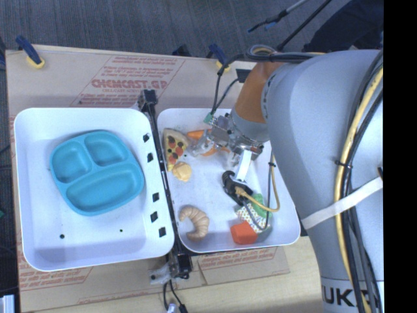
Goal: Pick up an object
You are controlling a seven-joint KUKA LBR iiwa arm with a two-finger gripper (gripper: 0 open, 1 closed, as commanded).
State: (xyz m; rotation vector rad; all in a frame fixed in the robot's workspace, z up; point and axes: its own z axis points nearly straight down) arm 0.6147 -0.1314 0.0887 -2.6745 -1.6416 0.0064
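Observation:
My gripper (pixel 212 143) is low in the far part of the right bin (pixel 207 189), under the grey arm with its orange band. It sits right against a small orange toy (pixel 195 135), and more orange shows beneath it. Whether the toy is held is hidden. A pizza slice toy (pixel 174 145) lies just left of the gripper, with a small yellow piece (pixel 182 172) below it. A tan croissant (pixel 194 220) rests near the bin's front wall. A red-orange block (pixel 243 233) and a green-and-checkered item (pixel 255 214) sit at the front right.
The left bin (pixel 26 194) holds a blue divided plate (pixel 98 171). A black clip rail (pixel 156 175) runs between the two bins. The arm's bulk covers the right bin's right side. Bare bin floor shows in the middle of the right bin.

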